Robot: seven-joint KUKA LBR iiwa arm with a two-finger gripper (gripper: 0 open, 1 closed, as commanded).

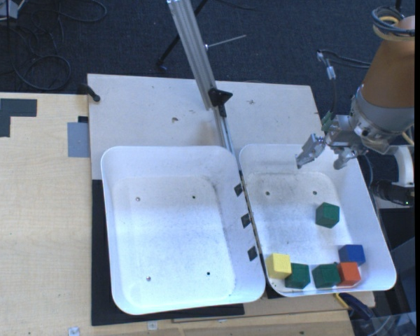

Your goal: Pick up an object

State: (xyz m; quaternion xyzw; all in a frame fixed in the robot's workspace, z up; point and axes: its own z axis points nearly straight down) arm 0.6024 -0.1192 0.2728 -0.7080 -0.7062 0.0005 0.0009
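The gripper (327,152) hung over the right bin's (378,219) far edge, fingers spread and holding nothing. A lone green cube (327,215) sat mid-bin — compact, no long axis; five more blocks (315,270) lined the near edge.

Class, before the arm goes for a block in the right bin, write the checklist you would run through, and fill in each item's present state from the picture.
1. Fingers open, nothing between them: ok. The gripper hangs spread above the right bin's far end.
2. A target stands free: ok. The lone green block sits apart from the others, mid-bin.
3. Room around that target for both fingers: ok, bare floor on all sides.
4. Remaining blocks easy to take: not ok. The yellow block, two green blocks, the orange block and the blue block crowd the near wall.
5. Gripper directly over the target: not ok, it is nearer the far wall.
6. Height above the floor: cannot tell.
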